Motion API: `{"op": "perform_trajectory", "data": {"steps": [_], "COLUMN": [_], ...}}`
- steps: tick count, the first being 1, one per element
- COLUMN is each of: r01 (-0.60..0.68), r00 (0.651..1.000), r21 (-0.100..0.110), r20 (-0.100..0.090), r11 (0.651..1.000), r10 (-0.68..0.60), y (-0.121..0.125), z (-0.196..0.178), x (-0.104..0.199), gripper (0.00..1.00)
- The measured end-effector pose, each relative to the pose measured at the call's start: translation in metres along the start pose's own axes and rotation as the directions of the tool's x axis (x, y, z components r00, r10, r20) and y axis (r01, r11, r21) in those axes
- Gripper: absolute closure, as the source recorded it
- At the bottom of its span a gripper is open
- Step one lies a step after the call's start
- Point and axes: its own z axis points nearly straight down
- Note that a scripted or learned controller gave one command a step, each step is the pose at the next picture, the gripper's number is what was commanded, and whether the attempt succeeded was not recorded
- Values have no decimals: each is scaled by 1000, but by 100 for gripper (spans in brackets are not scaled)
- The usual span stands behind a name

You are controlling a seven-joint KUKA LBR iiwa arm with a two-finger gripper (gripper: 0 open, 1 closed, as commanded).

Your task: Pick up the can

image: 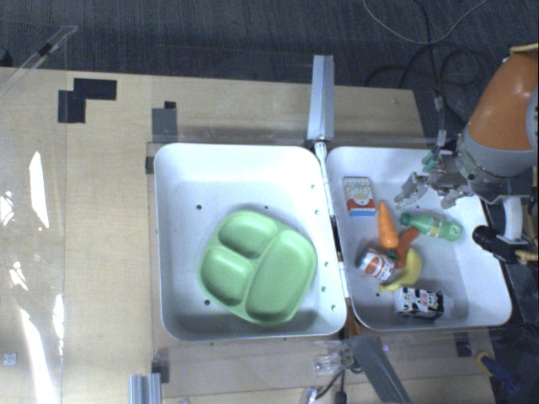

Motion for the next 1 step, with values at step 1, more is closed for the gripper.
{"op": "perform_trajectory", "data": {"steps": [1], "r01": [-9], "r00": [1000], "r21": [-8], "r20": [1], "r11": [1000], "r10": [9], "y": [-61], "z": [99], "x": [-14], "gripper": [0]}}
